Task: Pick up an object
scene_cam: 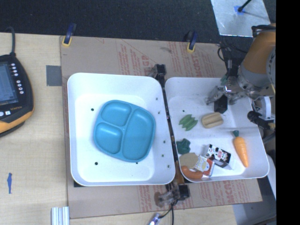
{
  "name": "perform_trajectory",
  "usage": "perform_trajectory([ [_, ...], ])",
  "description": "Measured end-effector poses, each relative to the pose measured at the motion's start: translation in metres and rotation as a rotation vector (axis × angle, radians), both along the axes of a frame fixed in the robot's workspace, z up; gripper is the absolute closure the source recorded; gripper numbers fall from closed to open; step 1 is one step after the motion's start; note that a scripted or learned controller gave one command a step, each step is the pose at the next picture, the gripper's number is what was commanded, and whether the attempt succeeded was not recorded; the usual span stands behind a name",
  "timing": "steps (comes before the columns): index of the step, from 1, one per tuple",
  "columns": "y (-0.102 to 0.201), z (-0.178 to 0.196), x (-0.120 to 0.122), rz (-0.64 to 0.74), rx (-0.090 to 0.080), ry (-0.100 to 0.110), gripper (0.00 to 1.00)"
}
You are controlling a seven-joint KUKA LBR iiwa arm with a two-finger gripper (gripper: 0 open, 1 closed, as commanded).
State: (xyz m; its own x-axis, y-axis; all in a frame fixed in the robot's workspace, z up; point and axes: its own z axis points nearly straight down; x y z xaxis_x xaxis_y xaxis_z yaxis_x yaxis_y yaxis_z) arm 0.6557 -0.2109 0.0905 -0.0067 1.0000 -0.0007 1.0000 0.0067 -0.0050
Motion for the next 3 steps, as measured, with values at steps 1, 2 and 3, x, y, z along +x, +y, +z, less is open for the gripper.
perform_trajectory([
  [1,0.000,0.012,0.001,0.003,-0.001,-0.002,1.00],
  [2,0.049,0.001,0.000,-0.001,0.000,0.000,1.00],
  [3,0.127,0.103,0.000,-0.002,0.001,-0.004,1.00],
])
